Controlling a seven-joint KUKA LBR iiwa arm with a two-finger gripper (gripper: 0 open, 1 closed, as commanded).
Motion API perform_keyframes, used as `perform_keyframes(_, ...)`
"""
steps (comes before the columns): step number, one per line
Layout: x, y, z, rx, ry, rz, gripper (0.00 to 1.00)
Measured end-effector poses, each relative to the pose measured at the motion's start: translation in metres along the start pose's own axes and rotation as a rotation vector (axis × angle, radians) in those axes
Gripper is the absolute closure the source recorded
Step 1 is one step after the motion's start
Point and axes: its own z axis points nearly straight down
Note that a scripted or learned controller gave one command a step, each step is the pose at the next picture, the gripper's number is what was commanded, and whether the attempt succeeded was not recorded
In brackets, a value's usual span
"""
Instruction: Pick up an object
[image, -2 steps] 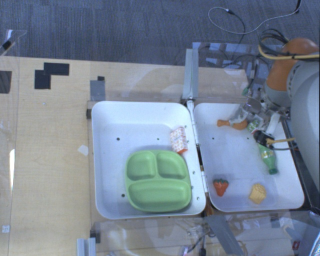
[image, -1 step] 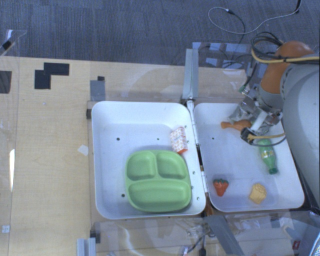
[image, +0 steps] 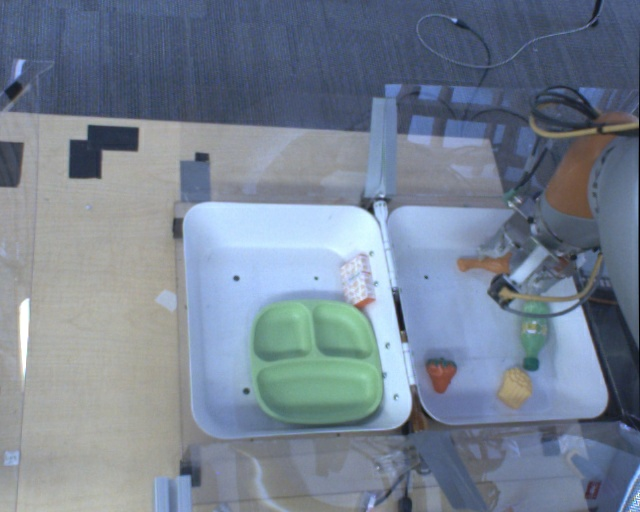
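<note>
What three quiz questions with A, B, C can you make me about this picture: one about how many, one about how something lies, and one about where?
1. How many hollows has the green plate?
A three
B two
C six

2. How does the plate lie?
A upside down
B standing on its edge
C flat, hollows facing up

3. Where is the red toy fruit?
A on the plate
B in the right bin
C outside both bins

Answers:
1 A: two small hollows sit above one long one.
2 C: you can look straight into all its hollows.
3 B: it lies on that bin's white floor, near the front corner.
</note>
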Motion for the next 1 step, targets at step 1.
perform_keyframes(1,-0.064,-0.0353,0.0094,0.015,-0.019,0.067,0.0)
